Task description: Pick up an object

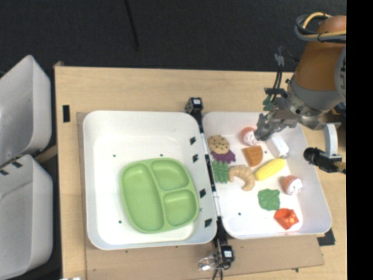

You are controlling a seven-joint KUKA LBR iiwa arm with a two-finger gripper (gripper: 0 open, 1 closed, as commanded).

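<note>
Fingers state unclear, over right bin; one green tray, left bin.

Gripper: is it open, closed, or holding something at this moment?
Gripper: cannot be told. It hangs low over the right bin, beside a small pink and white toy.
</note>
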